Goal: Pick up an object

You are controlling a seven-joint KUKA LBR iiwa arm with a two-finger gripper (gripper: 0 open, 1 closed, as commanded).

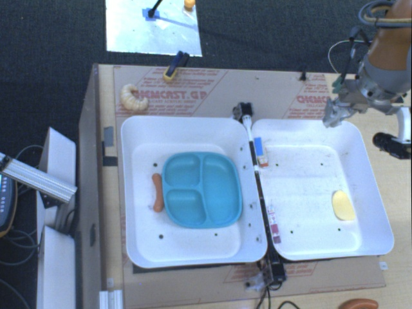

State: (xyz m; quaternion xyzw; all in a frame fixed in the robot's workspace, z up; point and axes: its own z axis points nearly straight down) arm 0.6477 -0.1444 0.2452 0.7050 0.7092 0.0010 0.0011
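Fingers' spread cannot be told as gripper (335, 113) hovers beyond right bin (373, 237), where yellow piece (344, 206), likely light, flat, suits an edge pinch

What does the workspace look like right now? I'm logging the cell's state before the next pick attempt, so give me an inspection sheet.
Surface: cardboard-covered bench bearing two white bins.
Job's things: blue divided plate and orange sausage-shaped toy in left bin; yellow object in right bin.
Clutter: cream ridged item and yellow-and-dark tool on the bench behind the bins.
Grippers: gripper over the right bin's far right corner.
Cables: loops by the arm.
Surroundings: dark carpet, pale sheet.
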